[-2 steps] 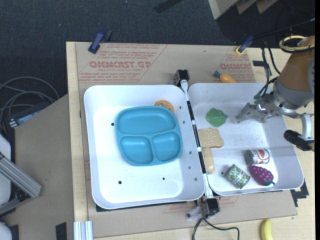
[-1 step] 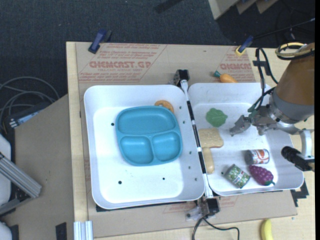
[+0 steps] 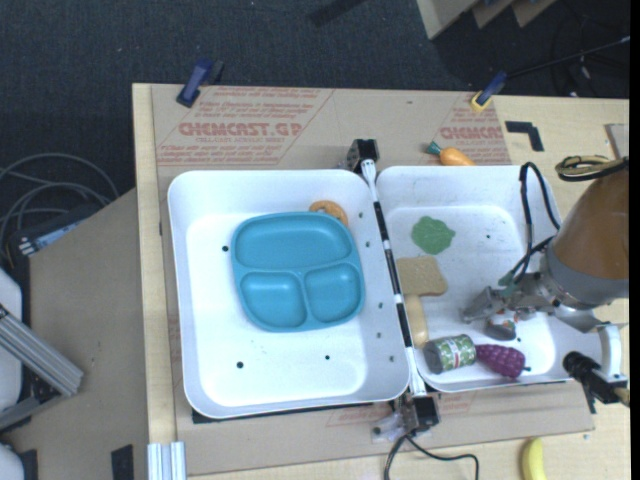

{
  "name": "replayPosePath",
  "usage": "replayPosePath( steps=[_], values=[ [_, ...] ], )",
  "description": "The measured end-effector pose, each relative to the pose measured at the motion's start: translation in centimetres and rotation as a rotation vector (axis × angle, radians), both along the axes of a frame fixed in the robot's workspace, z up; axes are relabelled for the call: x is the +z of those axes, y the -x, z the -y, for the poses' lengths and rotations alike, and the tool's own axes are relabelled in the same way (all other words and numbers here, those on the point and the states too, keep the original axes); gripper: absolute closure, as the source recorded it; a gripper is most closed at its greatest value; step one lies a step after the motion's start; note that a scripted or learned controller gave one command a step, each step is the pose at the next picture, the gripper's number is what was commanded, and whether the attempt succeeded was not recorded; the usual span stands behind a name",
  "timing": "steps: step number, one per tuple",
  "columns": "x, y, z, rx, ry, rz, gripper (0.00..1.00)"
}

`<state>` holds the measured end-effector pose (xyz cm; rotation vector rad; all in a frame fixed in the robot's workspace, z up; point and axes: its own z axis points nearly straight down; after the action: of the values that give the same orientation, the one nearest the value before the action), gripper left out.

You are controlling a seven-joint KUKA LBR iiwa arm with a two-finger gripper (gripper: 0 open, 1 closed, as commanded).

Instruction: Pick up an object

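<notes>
Just below the hand (image 3: 490, 313) lies the purple grapes (image 3: 500, 359).

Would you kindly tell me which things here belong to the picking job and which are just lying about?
Job: gripper; green can, purple grape bunch, tan toast slice, green leafy piece, right bin.
Lying about: blue divided plate, carrot, blue clamp, banana.
</notes>
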<state>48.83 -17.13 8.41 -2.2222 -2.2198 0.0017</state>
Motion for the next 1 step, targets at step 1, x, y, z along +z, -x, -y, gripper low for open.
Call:
replayPosePath(
  steps=[1],
  values=[
    [1.05,-0.1,-0.03,-0.001,0.001,0.004,1.0]
  ],
)
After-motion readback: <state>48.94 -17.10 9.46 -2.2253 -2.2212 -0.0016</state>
